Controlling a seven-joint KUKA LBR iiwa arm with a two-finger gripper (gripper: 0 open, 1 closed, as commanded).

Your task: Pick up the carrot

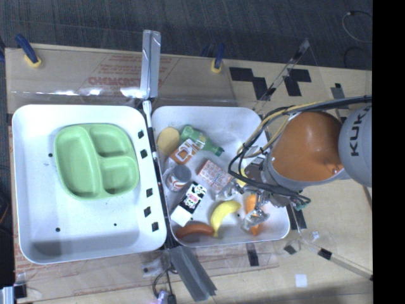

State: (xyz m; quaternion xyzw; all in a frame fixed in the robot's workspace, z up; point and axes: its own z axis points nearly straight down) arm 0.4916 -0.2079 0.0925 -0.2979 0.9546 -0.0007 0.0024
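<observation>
The carrot (251, 202) is a small orange piece lying in the front right corner of the right bin (209, 114). Orange shows both above and below the gripper (256, 216), which is down in that corner right over the carrot and covers its middle. The arm's orange band and grey wrist (307, 147) hang over the bin's right wall and hide part of that side.
Just left of the carrot lie a yellow banana (221, 214) and a red-brown sausage (195, 230). A cow-print carton (191, 200), can (178, 177), pink packet (214, 175), orange box (183, 152) and green bottle (199, 138) crowd the bin. The left bin holds a green divided plate (96, 159).
</observation>
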